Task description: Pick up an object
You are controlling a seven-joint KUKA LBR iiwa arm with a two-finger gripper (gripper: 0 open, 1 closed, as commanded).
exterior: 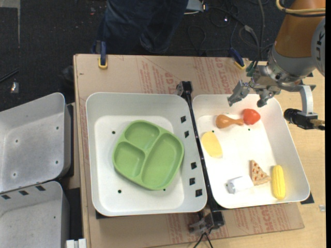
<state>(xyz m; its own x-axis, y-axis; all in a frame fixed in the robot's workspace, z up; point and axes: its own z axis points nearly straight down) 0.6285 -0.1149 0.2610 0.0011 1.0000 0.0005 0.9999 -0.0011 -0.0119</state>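
Grey arm (289, 61), orange band, metal hand (250, 96)

Grey two-finger gripper (250, 95) poised with fingers spread above right white bin's (292, 154) far rim, near red tomato (251, 116) and brown drumstick (228, 121). Green divided plate (149, 154) in left white bin (95, 138).

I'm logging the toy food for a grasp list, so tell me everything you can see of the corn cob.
The corn cob is a small yellow toy, plastic by its look, long and rounded at both ends. It lies flat on the floor of the right bin, near that bin's near right corner, its length running roughly front to back. The pizza slice lies just left of it, close by or barely touching.
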